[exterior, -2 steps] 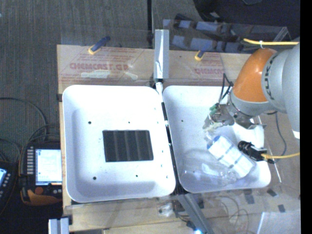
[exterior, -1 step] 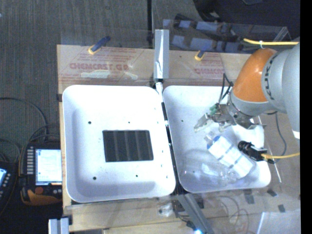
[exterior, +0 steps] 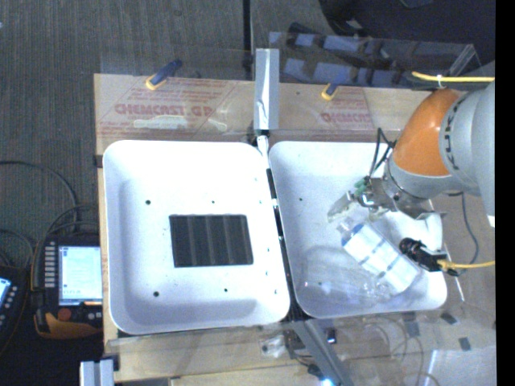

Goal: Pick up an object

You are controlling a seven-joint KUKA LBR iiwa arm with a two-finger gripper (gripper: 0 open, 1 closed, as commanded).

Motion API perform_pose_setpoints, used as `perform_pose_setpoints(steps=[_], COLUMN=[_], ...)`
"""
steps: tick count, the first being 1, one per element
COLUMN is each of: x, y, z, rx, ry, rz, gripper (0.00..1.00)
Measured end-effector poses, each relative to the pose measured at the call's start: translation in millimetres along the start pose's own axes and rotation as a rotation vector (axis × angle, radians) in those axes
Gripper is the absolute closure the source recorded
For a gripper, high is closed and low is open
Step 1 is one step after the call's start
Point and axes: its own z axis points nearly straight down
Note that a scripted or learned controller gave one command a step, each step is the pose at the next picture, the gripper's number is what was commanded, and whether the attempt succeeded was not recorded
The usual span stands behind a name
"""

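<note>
Plastic, clear and thin-walled: a bottle (exterior: pixel 354 276) with a white label lies on its side in the right bin (exterior: pixel 306 183), just below and toward the camera from the claw (exterior: pixel 360 203). It looks light, slippery and easily crushed, so the labelled middle seems the best hold. Whether the claw is wide or narrow, I cannot tell.

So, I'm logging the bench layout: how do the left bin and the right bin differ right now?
The left bin holds a dark ribbed rectangular panel lying flat at its middle; the right bin holds a clear plastic bottle lying on its side. The arm reaches over the right bin, not the left bin. Both are shallow, white and side by side.
</note>
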Motion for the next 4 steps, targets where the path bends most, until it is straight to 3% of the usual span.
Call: perform_pose_setpoints(steps=[1, 2, 3, 4], x=[1, 1, 6, 7], y=[2, 2, 4, 6], z=[-11, -11, 0, -11], rx=[-0.005, -0.005, 0.002, -0.004], ry=[0.001, 0.001, -0.004, -0.003], rz=[-0.001, -0.001, -0.044, -0.044], gripper=[1.0, 0.0, 0.0, 1.0])
